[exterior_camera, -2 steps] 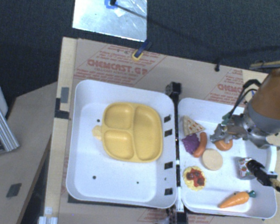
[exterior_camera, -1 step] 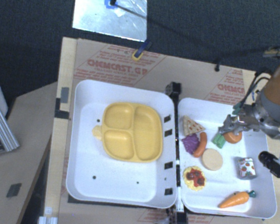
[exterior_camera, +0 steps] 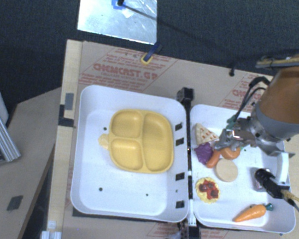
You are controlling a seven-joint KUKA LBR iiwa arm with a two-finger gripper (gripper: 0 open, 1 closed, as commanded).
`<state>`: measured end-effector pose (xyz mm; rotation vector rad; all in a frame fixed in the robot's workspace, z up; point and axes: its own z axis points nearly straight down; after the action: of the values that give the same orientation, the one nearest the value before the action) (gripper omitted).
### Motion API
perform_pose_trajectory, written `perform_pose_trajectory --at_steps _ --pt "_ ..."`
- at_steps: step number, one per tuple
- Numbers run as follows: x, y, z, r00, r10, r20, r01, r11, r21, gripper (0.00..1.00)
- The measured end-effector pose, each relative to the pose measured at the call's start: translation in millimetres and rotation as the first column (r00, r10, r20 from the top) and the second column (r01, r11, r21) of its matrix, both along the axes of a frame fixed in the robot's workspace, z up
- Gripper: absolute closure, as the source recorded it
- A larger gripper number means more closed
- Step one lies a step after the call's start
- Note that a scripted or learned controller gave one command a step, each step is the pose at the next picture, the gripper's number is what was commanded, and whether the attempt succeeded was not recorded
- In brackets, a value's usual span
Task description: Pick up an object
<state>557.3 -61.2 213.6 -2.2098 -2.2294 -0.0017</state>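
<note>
Camera view: arm [exterior_camera: 296,98] reaches in from right over right bin [exterior_camera: 284,221]. Gripper [exterior_camera: 229,144] low at cluster of toy food near bin's left wall, tips right at orange piece [exterior_camera: 228,153] and just beside purple piece [exterior_camera: 204,151]. Finger spread: cannot tell; hold on anything not visible. Sandwich wedge [exterior_camera: 205,134] just left of gripper. Tan disc [exterior_camera: 226,170] near side of it. Pizza [exterior_camera: 208,189] and carrot [exterior_camera: 250,213] nearer still. Yellow divided plate [exterior_camera: 138,141] in left bin [exterior_camera: 82,184].

Grey arm [exterior_camera: 292,103] reaches in, claw [exterior_camera: 228,139] lowered.
</note>
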Motion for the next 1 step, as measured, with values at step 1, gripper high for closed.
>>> perform_pose_trajectory --at_steps 1 --pt "-16.9 46.1 10.0 1.0 0.001 0.002 -0.001 1.0 0.0 1.0"
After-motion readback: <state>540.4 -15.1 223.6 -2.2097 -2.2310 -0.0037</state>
